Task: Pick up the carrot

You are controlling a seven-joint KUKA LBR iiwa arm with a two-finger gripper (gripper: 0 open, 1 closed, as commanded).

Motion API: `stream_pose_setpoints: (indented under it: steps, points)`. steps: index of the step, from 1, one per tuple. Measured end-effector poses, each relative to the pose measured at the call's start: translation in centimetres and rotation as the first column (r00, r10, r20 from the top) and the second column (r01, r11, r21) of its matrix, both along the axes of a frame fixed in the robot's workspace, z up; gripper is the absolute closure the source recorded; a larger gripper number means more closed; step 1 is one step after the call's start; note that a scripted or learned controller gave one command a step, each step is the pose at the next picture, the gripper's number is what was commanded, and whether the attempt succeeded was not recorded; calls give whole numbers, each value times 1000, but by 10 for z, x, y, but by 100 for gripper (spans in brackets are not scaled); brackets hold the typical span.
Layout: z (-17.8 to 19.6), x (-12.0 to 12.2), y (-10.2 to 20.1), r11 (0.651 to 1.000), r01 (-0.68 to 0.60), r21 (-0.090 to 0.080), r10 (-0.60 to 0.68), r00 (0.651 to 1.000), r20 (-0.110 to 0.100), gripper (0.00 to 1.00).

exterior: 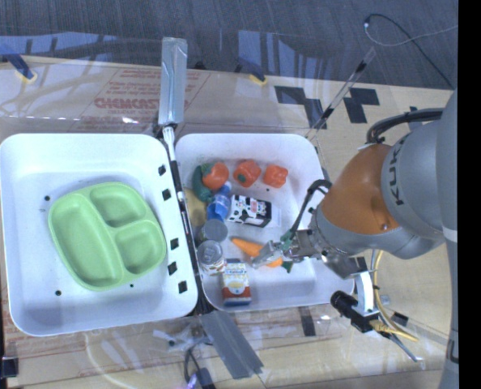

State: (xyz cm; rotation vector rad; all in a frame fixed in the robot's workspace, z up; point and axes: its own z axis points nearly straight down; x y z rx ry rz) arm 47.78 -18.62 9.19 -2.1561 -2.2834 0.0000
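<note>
The carrot (245,246) is a slim orange piece lying in the lower middle of the right bin (305,151), pointing left. My gripper (276,254) is low in that bin, right at the carrot's right end and touching or nearly touching it. A bit of orange shows just under the gripper tips. The grey arm with its orange band (362,201) reaches in from the right over the bin's edge.
Around the carrot are a metal can (211,255), a small red-based carton (236,283), a black-and-white carton (249,210) and a blue bottle (219,205). Three orange-red items (247,173) line the back. The left bin (14,217) holds a green divided plate (104,233).
</note>
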Motion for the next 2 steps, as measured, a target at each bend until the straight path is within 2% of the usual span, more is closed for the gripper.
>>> stream_pose_setpoints:
  steps: [1, 2]
  points:
    - [9, 1, 0, 1000, -6, 0, 6, 1000, -1, 100]
    - [144, 16, 30, 979, 204, -1, -204, 979, -1, 100]
